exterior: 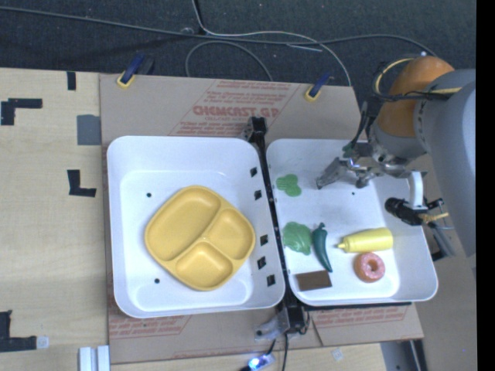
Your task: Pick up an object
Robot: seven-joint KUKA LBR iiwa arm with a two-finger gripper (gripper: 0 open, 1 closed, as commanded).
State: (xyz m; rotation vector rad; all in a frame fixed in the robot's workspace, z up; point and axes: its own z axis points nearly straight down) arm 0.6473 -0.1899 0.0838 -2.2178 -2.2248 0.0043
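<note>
The end effector (329, 178) hangs over the upper part of the right bin (410, 288), its fingers spread apart with nothing between them. Taking the yellow mustard bottle (365, 242) as landmark: the pink donut (370, 267) lies just below it, the green chili pepper (321, 246) just to its left, a green leafy piece (296, 237) farther left, and a brown block (313, 280) lower left. A small green piece (288, 184) sits upper left. The left bin (128, 157) holds a yellow divided plate (199, 237).
</note>
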